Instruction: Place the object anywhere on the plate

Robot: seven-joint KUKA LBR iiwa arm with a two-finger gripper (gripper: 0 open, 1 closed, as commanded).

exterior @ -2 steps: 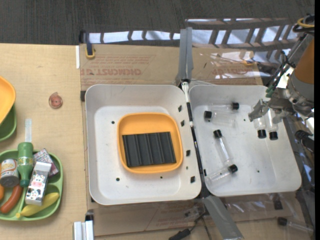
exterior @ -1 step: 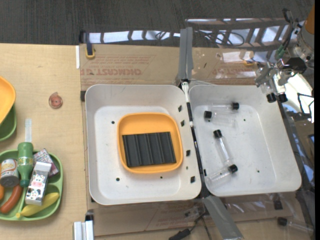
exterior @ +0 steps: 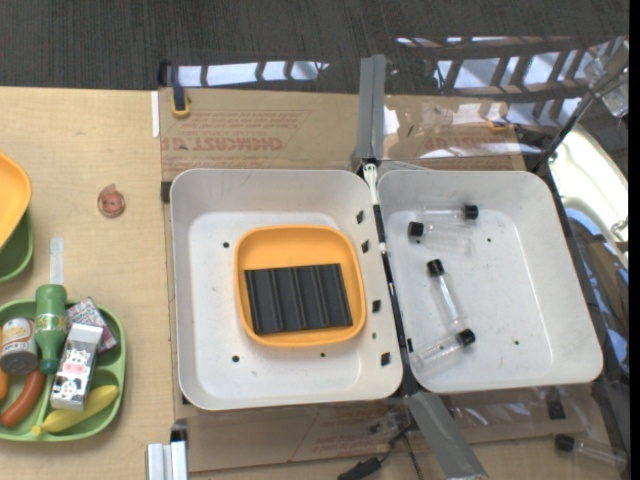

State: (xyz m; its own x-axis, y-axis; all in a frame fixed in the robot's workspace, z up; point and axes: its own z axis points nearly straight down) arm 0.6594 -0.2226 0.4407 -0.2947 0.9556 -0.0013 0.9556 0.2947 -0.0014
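An orange plate with rounded corners lies in the middle of the left white bin. A dark grey ribbed rectangular object lies flat on the plate, covering most of its middle and sitting slightly toward its near edge. The plate's orange rim shows all around it.
In the right white bin lie clear plastic tubes with black caps, one near the back and one in the middle. Left of the bins, the wooden bench holds a green tray of toy food, an orange bowl and a small pink disc.
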